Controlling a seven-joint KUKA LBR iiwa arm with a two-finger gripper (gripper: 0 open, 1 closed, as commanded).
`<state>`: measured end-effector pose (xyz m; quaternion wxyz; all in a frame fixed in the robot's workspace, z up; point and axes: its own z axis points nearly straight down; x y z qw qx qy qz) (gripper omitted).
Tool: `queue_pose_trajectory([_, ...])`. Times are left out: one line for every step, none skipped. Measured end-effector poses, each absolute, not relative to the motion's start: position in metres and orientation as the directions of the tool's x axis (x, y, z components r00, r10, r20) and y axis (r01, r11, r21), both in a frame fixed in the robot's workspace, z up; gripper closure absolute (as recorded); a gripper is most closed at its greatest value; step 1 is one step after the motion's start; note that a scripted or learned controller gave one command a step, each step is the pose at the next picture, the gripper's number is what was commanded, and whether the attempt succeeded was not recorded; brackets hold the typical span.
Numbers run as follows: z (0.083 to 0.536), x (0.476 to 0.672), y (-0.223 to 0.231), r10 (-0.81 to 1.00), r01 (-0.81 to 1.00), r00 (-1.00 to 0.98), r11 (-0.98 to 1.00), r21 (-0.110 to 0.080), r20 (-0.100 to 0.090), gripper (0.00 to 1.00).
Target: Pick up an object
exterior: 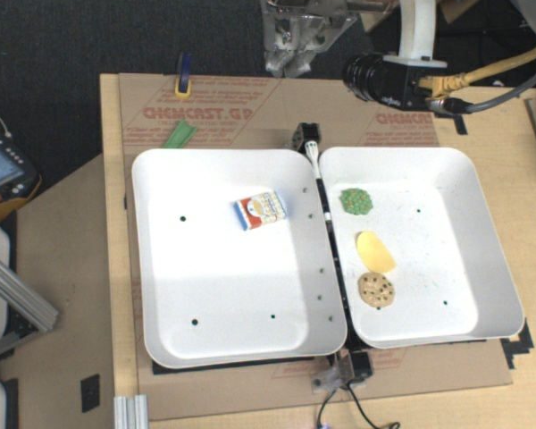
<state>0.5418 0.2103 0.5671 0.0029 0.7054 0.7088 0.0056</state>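
Note:
A small red, white and blue box [260, 210] lies in the left bin [205, 329], toward its back middle. The right bin [464, 239] holds three items along its left side: a round green piece [356, 201], a yellow oval piece [374, 251] and a chocolate-chip cookie [376, 290]. My gripper [286, 59] hangs high at the top centre, behind the bins' back edges and over the rear of the cardboard. It is well apart from every object, and nothing shows in it.
The bins sit on a cardboard sheet [134, 239]. A green strip [179, 134] and a blue clip [184, 77] lie at its back left. A black clamp [306, 136] joins the bins at the back. A black cylinder with cables [389, 79] juts in at top right.

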Motion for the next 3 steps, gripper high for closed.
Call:
queue_pose_trajectory([0.567, 0.542, 0.21, 1.0, 1.0, -0.004, 0.004, 0.011, 0.003, 0.0])
queue_pose_trajectory([0.578, 0.542, 0.211, 1.0, 1.0, -0.006, 0.006, 0.016, 0.005, 1.0])
queue_pose_trajectory([0.577, 0.542, 0.211, 1.0, 1.0, -0.005, 0.005, 0.014, 0.004, 0.0])
